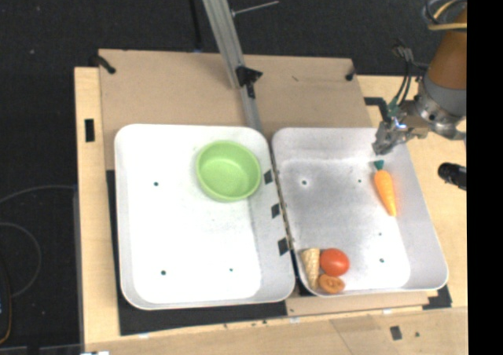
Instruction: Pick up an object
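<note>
Carrot (384,192): orange, tapered, green stub pointing up toward gripper (384,141), lying just below jaws, apart from them, near right bin (354,157) far-right wall. Jaw opening: cannot tell; nothing seen held. Open floor left of jaws. Tomato (335,261) well below-left, at near rim. Green bowl (228,170) far left, in left bin (157,228).

Dark speckled floor (47,16), tan wooden bench (196,330), slanted grey metal pole (220,20)
</note>
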{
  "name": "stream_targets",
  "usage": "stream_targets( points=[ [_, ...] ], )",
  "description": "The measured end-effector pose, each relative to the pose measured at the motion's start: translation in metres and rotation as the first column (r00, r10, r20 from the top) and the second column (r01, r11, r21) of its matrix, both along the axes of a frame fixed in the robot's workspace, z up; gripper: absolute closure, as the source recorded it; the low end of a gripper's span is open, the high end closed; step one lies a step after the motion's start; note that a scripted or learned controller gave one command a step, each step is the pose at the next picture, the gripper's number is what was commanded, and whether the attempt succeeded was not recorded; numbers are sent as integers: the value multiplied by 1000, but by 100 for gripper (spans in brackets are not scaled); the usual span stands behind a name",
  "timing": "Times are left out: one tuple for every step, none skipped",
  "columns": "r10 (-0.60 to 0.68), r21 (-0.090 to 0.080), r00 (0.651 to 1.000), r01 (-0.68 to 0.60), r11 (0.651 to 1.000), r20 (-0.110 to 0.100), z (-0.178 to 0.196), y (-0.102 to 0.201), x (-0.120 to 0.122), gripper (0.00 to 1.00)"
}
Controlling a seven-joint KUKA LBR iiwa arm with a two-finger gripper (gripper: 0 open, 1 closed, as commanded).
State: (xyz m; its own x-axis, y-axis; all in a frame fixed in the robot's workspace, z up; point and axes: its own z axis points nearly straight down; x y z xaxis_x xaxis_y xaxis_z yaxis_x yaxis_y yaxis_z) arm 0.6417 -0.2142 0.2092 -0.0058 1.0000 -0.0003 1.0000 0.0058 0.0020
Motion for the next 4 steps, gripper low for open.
stream_targets(
  points=[
    [2,2,1000,-2,1000,2,16,56,7,100],
    [-2,2,1000,2,1000,0,26,99,18,100],
    [1,2,1000,-1,1000,-2,27,143,18,100],
    [2,1,1000,-2,1000,0,28,206,25,100]
  ],
)
